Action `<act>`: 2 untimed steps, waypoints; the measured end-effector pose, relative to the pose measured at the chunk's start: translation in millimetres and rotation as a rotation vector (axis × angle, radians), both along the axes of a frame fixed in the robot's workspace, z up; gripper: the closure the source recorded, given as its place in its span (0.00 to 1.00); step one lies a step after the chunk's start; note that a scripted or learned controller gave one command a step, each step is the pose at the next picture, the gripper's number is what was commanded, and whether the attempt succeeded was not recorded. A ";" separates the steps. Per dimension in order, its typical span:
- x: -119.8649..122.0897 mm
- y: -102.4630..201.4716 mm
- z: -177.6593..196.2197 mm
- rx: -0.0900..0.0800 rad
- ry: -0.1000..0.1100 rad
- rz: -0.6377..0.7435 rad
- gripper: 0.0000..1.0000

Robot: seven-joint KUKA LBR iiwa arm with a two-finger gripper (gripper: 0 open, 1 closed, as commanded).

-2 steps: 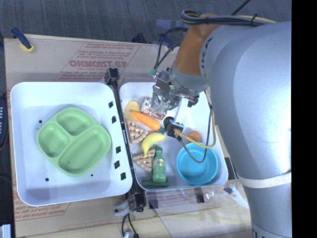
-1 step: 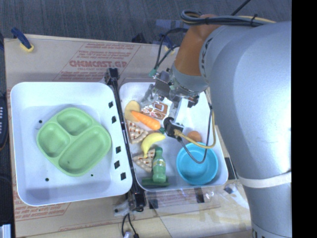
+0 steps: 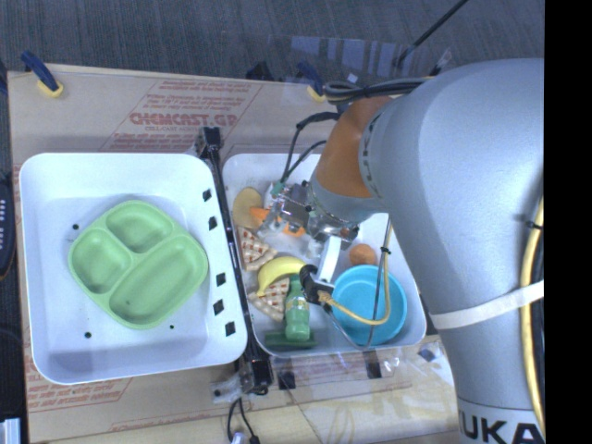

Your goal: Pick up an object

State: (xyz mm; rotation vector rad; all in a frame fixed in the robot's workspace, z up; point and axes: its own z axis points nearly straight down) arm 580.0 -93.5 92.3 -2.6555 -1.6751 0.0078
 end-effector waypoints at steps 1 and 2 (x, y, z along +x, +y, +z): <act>25.6 -9.5 -1.6 0.002 0.009 -0.422 0.00; 25.4 -7.3 7.9 0.006 0.019 -0.408 1.00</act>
